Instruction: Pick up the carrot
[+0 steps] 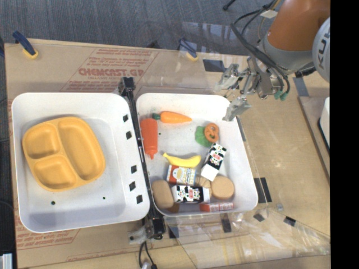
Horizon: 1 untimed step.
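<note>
Gripper (pixel 240 97) at right bin's (pixel 242 150) top-right corner, holding nothing; finger state can't tell. Carrot (pixel 175 117) near back wall: approach vertically, fingers astride its width, avoid wall.

We see an evenly and brightly lit scene, with soft light falling from above. The white right bin (pixel 241 150) is our landmark: its walls read clean, without blown-out glare. Just left of it, the yellow tray (pixel 63 153) casts a faint, diffuse shadow. Below the bin, clear plastic sheeting (pixel 247 245) on the bench (pixel 280 144) catches pale reflections. Above and right of it, the arm (pixel 297 21) looks slightly soft. Small labels inside the bin are too coarse to read.
</note>
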{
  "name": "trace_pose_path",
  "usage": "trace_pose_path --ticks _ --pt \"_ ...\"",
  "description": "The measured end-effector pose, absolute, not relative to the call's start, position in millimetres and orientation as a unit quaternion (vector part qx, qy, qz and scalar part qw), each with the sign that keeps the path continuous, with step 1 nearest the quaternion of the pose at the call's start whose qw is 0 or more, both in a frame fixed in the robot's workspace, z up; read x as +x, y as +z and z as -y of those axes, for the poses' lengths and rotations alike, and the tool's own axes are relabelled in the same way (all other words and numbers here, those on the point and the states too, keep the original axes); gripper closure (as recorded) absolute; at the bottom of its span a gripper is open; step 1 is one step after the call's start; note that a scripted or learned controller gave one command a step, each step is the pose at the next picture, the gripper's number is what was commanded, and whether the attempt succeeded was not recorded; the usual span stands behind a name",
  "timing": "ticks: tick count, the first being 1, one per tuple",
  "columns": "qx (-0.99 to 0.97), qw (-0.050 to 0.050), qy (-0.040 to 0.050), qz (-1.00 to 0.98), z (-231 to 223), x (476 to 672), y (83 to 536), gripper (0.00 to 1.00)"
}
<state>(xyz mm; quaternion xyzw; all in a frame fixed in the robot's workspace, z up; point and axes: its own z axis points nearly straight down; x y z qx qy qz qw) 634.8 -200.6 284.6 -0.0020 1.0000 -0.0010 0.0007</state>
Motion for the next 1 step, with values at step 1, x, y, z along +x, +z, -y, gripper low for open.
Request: trace_pose_path --ticks 1 --pt "0.059 -0.006 0.0016 -0.998 180.2 635.5 111.6 0.0"
